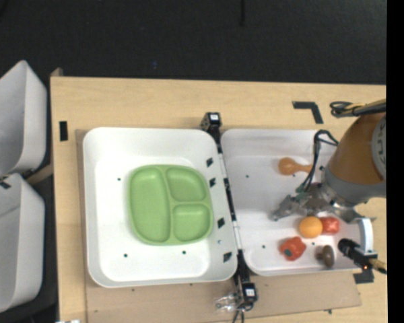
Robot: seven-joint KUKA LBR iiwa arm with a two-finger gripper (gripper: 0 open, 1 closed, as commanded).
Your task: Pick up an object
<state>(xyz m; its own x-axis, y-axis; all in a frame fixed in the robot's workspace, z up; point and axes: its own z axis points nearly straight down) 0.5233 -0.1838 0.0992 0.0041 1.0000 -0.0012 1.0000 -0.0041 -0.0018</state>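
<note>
Several small items lie in the right bin [256, 180]. An orange ball [311, 227] rests near the bin's front, with a small red piece [330, 225] just to its right. Closer to the front edge sit a red fruit-like object [291, 248] and a brown object [325, 254]. An orange spoon-shaped thing [293, 166] lies toward the back. My gripper [283, 210] reaches in from the right, low over the bin floor, just up and left of the orange ball. I see nothing held in it.
The left bin [101, 200] holds a green divided plate [168, 203]. A ridge with black clips [227, 200] separates the two bins. The arm's orange band [353, 155] hangs over the right bin's right side. Black cables [319, 155] trail by the wrist.
</note>
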